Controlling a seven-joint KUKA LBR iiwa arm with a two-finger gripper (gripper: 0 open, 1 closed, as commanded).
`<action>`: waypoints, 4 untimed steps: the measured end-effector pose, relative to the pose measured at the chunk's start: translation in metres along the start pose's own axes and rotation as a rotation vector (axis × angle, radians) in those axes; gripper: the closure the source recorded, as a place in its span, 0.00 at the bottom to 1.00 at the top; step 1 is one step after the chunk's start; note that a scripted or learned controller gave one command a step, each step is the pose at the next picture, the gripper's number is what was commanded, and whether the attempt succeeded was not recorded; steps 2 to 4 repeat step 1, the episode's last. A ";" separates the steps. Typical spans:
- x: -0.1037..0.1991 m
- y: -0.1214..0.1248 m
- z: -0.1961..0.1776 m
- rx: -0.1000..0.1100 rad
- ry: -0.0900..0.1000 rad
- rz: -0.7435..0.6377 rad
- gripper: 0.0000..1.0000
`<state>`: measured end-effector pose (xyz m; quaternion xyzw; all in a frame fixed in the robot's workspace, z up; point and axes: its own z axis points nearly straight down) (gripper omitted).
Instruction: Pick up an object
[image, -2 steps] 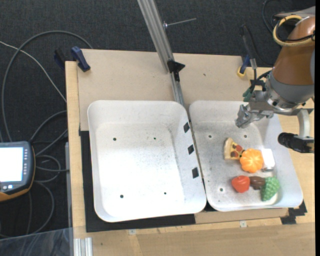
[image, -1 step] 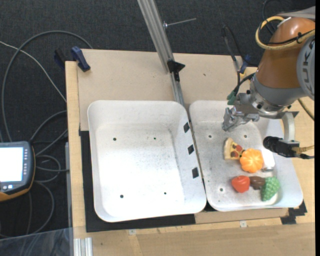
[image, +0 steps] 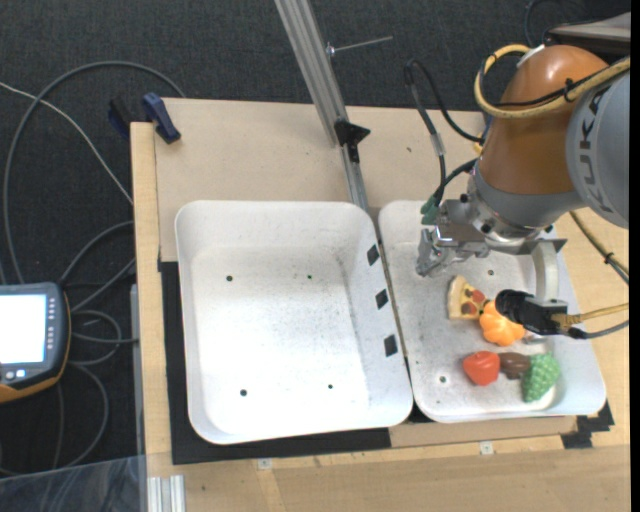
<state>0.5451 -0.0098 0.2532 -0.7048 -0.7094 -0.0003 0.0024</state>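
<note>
Over the right bin (image: 425, 395), end effector (image: 432, 255) hovering, finger state impossible to tell. Below it: pizza slice (image: 463, 298), orange toy (image: 497, 325), red tomato (image: 481, 367), green grapes (image: 541, 376).

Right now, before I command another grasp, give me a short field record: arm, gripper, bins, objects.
arm: reaches in from the right, over the right bin
gripper: above the right bin's upper left part, nothing seen between its fingers
left bin: white, beside the right bin
objects in right bin: pizza slice, orange piece, red tomato, brown piece, green grapes
</note>
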 end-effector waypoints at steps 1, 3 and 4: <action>0.058 -0.023 0.001 0.001 0.000 -0.001 1.00; 0.058 -0.023 0.001 0.001 0.000 -0.001 1.00; 0.058 -0.023 0.001 0.001 0.000 -0.001 1.00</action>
